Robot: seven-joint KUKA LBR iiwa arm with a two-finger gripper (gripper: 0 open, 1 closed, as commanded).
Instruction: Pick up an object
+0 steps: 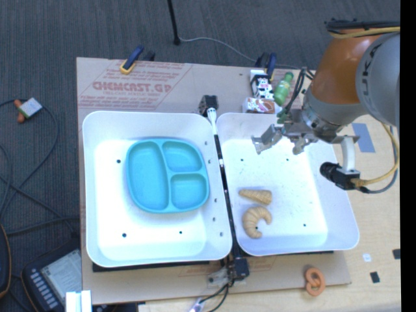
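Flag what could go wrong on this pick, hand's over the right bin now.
1. The two croissants lie very close together in the right bin; a descent could nudge one while closing on the other, or catch both.
2. The hand sits above the bin's far end, away from both pastries, so a straight drop would likely close on nothing.
3. They lie near the divider between the bins; a finger might clip that rim.

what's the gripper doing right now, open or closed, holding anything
Gripper: open, nothing between its fingers, up over the far end of the right bin, apart from the two croissants.
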